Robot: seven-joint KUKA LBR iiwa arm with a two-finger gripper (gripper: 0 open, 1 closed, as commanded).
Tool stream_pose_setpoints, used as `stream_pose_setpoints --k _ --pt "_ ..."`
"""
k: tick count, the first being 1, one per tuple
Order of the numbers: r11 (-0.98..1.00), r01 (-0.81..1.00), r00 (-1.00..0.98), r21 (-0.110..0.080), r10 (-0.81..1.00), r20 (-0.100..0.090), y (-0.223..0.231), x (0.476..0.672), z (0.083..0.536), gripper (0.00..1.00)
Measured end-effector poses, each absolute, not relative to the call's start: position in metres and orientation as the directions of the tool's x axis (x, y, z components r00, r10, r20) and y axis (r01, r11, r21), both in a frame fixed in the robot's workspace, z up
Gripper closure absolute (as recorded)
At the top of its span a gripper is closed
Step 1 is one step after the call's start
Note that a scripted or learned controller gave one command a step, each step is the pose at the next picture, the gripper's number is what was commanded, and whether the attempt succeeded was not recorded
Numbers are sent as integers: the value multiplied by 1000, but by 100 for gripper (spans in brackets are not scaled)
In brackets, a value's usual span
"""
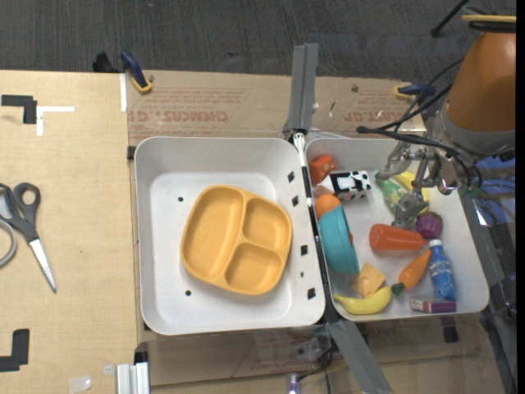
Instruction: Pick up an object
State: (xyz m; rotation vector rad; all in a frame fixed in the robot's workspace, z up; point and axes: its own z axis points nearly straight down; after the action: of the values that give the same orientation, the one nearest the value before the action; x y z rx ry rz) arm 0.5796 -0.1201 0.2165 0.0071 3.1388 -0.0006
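Grey gripper (408,208) above right bin (473,245) — toys crowded

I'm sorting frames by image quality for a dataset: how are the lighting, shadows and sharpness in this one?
Camera view: lighting is even and soft; the yellow divided plate casts only a faint shadow on the left bin. No strong glare on the white plastic. The scissors and the blue bottle look reasonably sharp, while the hand over the right bin is cluttered with cables and hard to resolve.
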Motion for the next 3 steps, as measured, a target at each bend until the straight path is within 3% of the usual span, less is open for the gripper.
stream_pose_setpoints --k 1,2,3 --pt "999 36 -999 0 36 0 -152 613 116 0" --pt "996 -90 -996 -2 -90 -7 -215 575 95 0" --pt "1000 -7 -1000 -1 -7 -8 -187 619 95 0"
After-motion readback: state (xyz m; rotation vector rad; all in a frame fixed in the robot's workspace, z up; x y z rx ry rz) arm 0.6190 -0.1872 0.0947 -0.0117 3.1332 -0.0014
